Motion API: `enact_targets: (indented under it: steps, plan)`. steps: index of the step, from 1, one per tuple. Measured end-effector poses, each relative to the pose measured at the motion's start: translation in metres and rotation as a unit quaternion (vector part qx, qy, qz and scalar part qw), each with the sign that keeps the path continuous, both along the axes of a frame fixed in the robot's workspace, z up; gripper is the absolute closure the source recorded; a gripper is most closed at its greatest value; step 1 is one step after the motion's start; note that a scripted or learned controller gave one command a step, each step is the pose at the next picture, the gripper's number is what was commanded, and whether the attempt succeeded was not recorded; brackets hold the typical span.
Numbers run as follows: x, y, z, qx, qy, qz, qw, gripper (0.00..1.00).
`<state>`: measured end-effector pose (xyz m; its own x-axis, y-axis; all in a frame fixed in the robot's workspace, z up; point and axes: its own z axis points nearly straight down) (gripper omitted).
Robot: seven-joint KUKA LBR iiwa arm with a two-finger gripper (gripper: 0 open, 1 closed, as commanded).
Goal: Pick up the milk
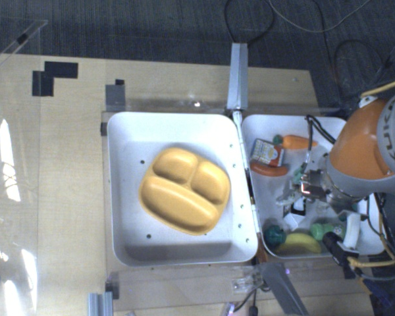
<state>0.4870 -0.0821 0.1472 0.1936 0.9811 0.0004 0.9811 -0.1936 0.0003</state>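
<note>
Wooden bench carries two white bins; nearest in the right bin (271, 245) lie a banana (299, 243) and green items; above them the gripper (303, 193) hangs low, its fingers' state impossible to tell; farther back the milk (265, 153), a small carton, rests against the dividing wall, unlifted; the pick remains undone.

The arm (372, 143) is grey with a broad, rounded orange band above the wrist. Black cables run along it, and the gripper (301, 191) is a cluttered metal assembly with dark fittings.
</note>
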Motion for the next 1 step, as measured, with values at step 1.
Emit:
enact_targets:
  steps: [1]
  plan:
    - [0.0116, 0.0315, 0.0378, -0.0007, -0.003, 0.189, 0.982, 0.0]
